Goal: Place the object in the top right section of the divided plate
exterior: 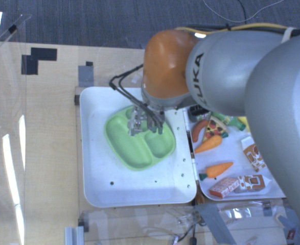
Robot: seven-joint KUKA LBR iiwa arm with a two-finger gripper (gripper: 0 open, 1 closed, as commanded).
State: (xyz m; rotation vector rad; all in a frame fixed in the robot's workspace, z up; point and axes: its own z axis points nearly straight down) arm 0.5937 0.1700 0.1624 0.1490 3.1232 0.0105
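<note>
a: camera view, from above at a slant — what's in the shot?

b: a grey arm (241,70) with an orange band (167,63) reaches in from the right across a pale wooden bench (32,152) bearing two shallow white bins. its end effector (145,124) hangs over a green divided plate (137,139) lying in the left bin (96,152).

a: is the end effector holding anything?

b: cannot tell. its dark metal parts sit low over the plate's middle, above the ridges between sections, and the view does not show whether it is open or closed, or whether anything is between its tips.

a: and the object for the plate?

b: no item can be made out in the plate's visible sections. the right bin (241,190) holds a jumble of toy food: a carrot (218,169) near its front, a second orange piece (209,144) behind it, a pizza slice (214,129), a red sausage-like piece (198,129) by the bin's left wall, and a small printed box (236,184) at the front. which of these is the task's object cannot be told.

a: anything else?

b: black tape marks (37,59) on the bench at upper left.
</note>
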